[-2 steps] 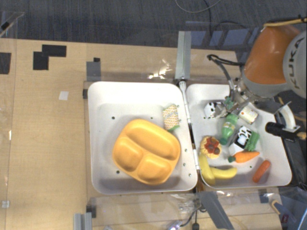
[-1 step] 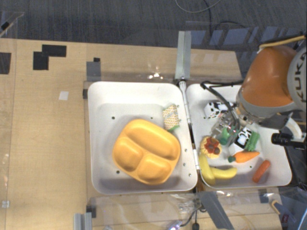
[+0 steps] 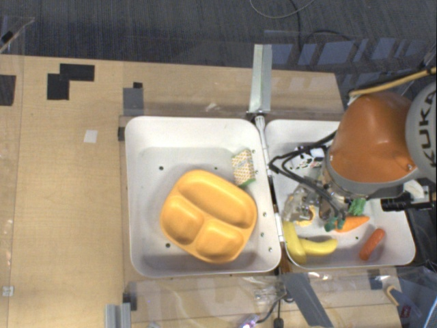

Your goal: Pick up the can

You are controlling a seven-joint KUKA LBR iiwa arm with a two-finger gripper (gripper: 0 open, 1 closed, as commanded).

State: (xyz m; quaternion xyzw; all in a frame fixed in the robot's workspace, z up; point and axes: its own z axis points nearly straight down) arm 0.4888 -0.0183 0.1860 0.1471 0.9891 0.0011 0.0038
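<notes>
Broadly, the pale wooden desk (image 3: 61, 183) carries two shallow white bins. The left white bin (image 3: 147, 149) holds a large yellow three-lobed plastic tray (image 3: 207, 214), with a small patterned packet (image 3: 242, 167) just above it by the divider. Over the right white bin (image 3: 407, 251) hangs the grey arm with its orange band (image 3: 372, 145). Its hand (image 3: 315, 207) is low among clutter; how far it is open cannot be told. A yellow banana (image 3: 308, 244) and orange carrot (image 3: 371, 243) lie below. No can is identifiable.
</notes>
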